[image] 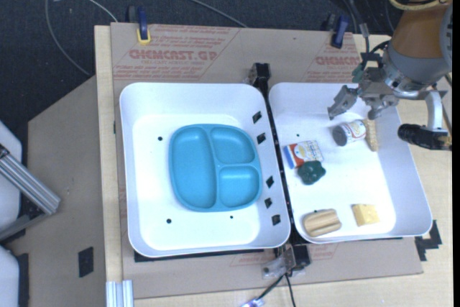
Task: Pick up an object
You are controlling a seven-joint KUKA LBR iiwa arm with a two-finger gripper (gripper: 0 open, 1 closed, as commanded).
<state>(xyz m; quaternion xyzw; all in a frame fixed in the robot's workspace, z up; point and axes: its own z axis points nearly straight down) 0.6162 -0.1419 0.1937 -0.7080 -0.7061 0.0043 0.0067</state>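
My gripper (359, 105) hangs over the upper part of the right bin (410, 176), its two fingers spread apart with nothing between them. Just below it lies a small grey-and-white jar (348, 132) on its side, with a tan stick-shaped piece (372, 134) beside it. Nearer the bin's left side lie a small printed box (302, 152) and a dark green lump (312, 172). Along the bin's front edge rest a tan bread-like roll (321, 222) and a yellow cheese-like block (366, 214).
The left bin (136, 154) holds a blue divided plate (215, 167). A black divider with clips (267, 147) runs between the bins. A black handle-like part (424, 135) sticks out over the right bin's right rim. Clamps (143, 25) hold the board at the back.
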